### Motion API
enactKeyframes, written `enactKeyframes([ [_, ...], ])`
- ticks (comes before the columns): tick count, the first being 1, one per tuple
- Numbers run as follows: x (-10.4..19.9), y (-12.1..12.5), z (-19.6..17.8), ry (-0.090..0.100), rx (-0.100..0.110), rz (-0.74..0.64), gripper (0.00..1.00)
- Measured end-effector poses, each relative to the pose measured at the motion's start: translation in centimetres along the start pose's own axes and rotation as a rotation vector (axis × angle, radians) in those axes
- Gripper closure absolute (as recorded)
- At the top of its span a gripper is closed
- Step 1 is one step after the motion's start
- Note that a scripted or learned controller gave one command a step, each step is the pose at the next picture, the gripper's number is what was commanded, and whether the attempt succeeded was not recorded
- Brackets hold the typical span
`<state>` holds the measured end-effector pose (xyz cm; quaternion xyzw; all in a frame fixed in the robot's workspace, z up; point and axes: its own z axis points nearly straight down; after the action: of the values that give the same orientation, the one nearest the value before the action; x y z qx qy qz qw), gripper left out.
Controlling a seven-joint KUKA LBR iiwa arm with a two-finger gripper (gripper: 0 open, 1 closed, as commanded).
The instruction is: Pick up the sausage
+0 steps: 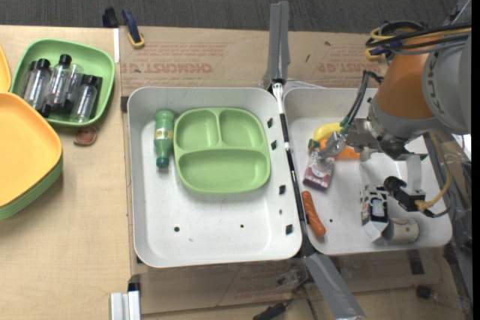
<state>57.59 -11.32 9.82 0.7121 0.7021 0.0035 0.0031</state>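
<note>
Two white bins, side by side; one arm entering from the right. Item of interest: the sausage [313, 214] — orange-red, slender, lying in the right bin [341, 240] close against its left wall, toward the near edge. Its long axis runs from upper left to lower right, slightly off parallel with that wall.

Gripper [331, 148]: positioned over the upper part of the same bin, amid clutter. Whether it is spread or closed cannot be made out, nor whether it has hold of anything.

Beside the gripper: a yellow piece [324, 133], an orange piece [347, 153], and just below it a purple packet [318, 173]. Well off to its left, in the left bin [217, 240]: a green divided tray [222, 150] and a green bottle [163, 137].

Key relation — the sausage lies nearer the camera than the gripper and slightly to its left, apart from it, beyond the purple packet. Judgement: the task is not yet done; a short travel toward the near edge is needed, with the fingers set across the sausage's axis. The adjacent wall may crowd one finger.
</note>
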Motion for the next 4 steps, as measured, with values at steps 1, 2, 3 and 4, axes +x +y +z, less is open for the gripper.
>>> enactKeyframes([
  [1, -0.9, 2.5, 0.1, -0.001, -0.001, -0.015, 0.0],
  [2, -0.9, 2.6, -0.9, 0.0, -0.003, -0.015, 1.0],
  [3, 0.0, 1.5, -0.3, -0.008, -0.012, 0.043, 1.0],
  [4, 1.6, 0.1, -0.3, -0.006, -0.007, 0.038, 1.0],
])
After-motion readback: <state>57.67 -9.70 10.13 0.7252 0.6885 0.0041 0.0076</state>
